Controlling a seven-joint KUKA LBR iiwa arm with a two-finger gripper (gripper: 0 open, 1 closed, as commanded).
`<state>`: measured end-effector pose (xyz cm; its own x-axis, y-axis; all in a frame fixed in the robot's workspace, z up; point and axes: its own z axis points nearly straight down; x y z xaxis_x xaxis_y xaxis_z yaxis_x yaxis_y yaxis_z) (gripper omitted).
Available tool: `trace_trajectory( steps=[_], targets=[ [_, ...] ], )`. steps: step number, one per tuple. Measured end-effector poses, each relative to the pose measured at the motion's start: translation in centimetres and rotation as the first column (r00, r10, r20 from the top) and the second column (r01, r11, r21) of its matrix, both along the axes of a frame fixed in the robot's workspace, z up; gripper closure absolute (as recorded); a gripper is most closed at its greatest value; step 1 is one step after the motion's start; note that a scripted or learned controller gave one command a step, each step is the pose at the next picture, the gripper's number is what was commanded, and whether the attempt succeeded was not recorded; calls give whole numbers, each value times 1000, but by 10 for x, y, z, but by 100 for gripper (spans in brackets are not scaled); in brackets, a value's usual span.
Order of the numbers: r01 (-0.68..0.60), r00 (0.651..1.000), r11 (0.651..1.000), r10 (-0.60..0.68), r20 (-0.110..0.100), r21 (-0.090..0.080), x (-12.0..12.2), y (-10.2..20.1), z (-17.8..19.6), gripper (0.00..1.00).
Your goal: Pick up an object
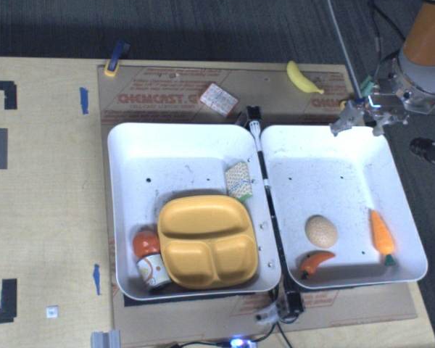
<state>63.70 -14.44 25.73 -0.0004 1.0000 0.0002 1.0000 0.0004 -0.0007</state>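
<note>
Egg point(321, 231) in bin, gripper point(362, 114) well apart

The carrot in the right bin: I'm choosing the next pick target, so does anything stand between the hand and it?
Nothing visible does. The hand is above the right bin's far edge; the carrot lies alone by the right wall, apart from the egg and red pepper.
</note>
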Motion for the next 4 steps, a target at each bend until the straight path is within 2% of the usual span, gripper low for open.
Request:
trace_trajectory(
  steps=[1,2,3,4],
  targets=[
    [1,1000,1000,-1,3,-1,-58,8,-171,0],
    [1,1000,1000,-1,0,1,-156,33,-172,0],
    [2,1000,1000,-2,3,0,-157,34,-172,0],
    [1,1000,1000,-1,8,-1,-155,34,-161,100]
  ],
)
